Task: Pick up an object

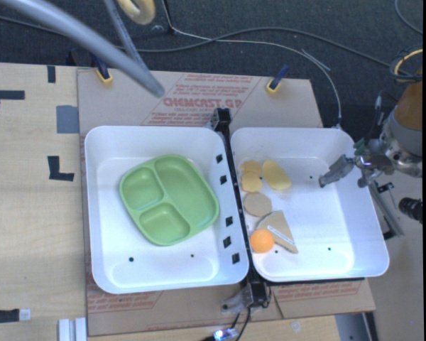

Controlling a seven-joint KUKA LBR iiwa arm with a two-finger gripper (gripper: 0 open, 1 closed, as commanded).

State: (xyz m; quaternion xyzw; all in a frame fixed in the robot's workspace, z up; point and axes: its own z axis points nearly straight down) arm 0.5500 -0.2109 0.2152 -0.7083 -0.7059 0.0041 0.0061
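Right white bin [341, 212]: small round orange ball [261, 241]; end effector [341, 170] state unclear.

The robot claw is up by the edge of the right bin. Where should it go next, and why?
Probably leftward and down toward the pale yellow food pieces. The two-finger gripper hangs over the right white bin near its far right corner with nothing between its fingers, while the pieces and the small orange ball lie along the bin's left side.

One fixed overhead view, slanting down on both white bins [99, 190].
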